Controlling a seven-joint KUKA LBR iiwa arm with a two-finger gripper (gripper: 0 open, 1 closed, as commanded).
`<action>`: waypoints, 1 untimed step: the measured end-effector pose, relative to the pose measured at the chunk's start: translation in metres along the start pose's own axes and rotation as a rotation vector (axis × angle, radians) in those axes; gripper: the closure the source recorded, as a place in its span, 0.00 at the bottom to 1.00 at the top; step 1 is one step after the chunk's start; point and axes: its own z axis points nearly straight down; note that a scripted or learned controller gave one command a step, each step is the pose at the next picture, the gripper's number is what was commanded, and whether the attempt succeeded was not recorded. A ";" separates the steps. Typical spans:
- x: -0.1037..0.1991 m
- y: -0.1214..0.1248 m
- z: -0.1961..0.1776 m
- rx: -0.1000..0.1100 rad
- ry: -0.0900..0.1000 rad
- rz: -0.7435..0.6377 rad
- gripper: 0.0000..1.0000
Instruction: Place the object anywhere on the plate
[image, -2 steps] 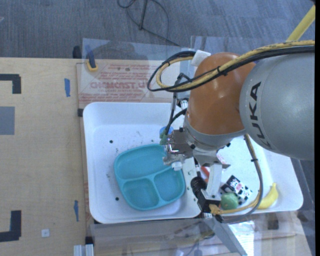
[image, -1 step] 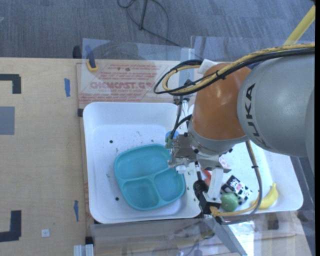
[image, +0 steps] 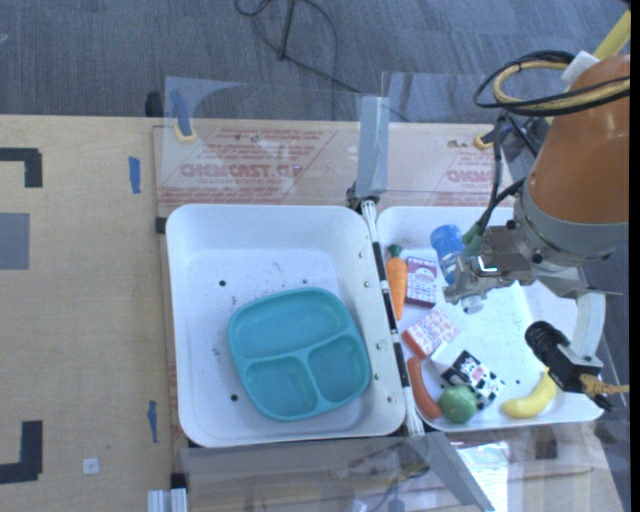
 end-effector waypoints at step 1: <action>0.077 0.002 0.054 0.002 0.001 -0.120 1.00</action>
